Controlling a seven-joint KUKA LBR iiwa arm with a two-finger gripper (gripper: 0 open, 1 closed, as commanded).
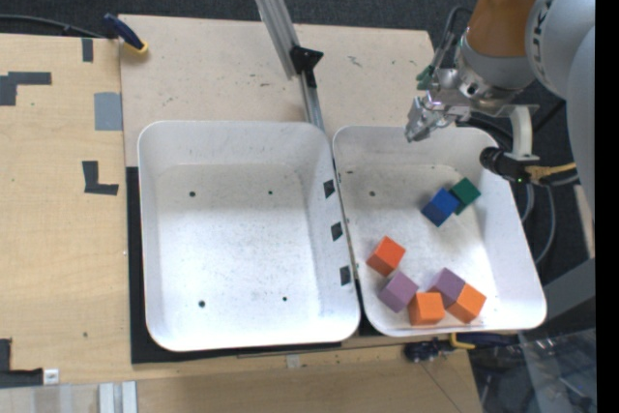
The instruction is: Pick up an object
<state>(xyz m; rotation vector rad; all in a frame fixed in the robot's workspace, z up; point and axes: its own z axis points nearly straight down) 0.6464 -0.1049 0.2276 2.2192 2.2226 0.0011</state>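
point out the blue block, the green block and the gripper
blue block (440,206), camera view, middle of its top face
green block (466,192), camera view, middle of its top face
gripper (422,128), camera view, at its tip over the right bin's far rim

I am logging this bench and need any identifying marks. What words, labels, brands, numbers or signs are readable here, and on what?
None: no readable text appears anywhere.
Blocks in the right bin: plain coloured faces.
Grey tape pieces on the bench: unmarked.
Arm and claw: no legible marking.
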